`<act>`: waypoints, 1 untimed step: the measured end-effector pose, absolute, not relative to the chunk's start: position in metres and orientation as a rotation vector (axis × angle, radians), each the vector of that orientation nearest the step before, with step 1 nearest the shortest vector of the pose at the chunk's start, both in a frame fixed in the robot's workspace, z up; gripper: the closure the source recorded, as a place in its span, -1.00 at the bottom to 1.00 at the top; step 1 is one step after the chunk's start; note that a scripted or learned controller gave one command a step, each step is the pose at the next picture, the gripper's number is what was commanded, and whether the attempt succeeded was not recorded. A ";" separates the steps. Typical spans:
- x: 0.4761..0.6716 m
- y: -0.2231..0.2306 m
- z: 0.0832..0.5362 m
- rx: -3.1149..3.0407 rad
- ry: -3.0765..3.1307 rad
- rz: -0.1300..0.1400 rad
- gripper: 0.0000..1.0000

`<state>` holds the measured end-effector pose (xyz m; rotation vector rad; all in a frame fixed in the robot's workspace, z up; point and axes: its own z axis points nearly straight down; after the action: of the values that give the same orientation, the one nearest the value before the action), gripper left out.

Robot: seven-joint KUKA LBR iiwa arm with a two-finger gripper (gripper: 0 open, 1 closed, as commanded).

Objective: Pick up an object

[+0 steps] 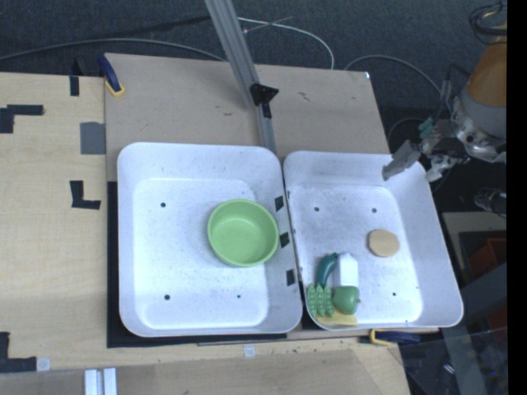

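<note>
Nearest your lens: grey metal pole point(237, 46), slanting across the bench top down to the seam between the bins. Gripper point(400, 163): grey, poised over the far right corner of the right bin point(438, 249), at the rim; you cannot tell from this view whether it is open or closed, and you can see no object in it. Arm point(486, 97): behind the gripper to the right, orange band uppermost, off the bench edge. Tan disc point(383, 243): the closest candidate for picking, lying flat on the right bin's floor, below the gripper and apart from it. White block point(348, 268): further on, below and left of the disc. Dark teal piece point(327, 267): touching the block's left side. Green rounded piece point(346, 299): just below the block, against the bin's near wall. Green knobbly piece point(319, 301): beside it, in the near left corner. Yellow piece point(344, 319): partly hidden under those two. Green bowl point(242, 232): upright in the left bin point(125, 220), well apart from the gripper, near the shared wall. Blue-and-yellow clamp point(110, 76): farthest out, at the board's far left corner.
</note>
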<state>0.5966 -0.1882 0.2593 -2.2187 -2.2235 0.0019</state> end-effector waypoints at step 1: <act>0.597 -0.188 0.259 -2.219 -2.224 0.002 -1.00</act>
<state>0.5966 -0.1882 0.2593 -2.2186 -2.2237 0.0024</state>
